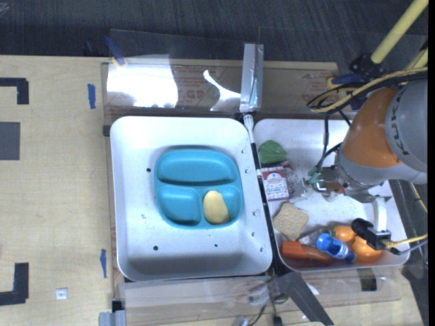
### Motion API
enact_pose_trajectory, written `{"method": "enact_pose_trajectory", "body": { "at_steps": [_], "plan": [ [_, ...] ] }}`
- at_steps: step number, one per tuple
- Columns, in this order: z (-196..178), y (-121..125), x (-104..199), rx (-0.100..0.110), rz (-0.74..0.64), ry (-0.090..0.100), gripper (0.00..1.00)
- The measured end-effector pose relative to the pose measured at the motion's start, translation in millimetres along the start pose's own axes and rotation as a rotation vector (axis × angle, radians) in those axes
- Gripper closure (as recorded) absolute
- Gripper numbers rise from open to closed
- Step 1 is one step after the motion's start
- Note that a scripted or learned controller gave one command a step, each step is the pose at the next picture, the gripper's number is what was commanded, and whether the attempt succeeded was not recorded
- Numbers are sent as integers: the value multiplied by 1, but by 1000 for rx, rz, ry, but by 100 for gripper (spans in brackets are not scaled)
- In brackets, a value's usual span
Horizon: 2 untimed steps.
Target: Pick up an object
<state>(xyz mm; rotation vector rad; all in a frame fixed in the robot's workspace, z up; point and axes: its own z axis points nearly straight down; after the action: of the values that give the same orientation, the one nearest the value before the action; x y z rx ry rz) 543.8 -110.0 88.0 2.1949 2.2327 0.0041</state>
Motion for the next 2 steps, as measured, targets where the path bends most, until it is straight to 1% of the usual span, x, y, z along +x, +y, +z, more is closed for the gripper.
{"method": "enact_pose_trajectory", "body": {
  "at_steps": [1, 2],
  "plan": [
    [1, 90, 10, 5, 61, -2, 0],
    [-10, 91, 13, 2, 58, 0, 100]
  ]
}}
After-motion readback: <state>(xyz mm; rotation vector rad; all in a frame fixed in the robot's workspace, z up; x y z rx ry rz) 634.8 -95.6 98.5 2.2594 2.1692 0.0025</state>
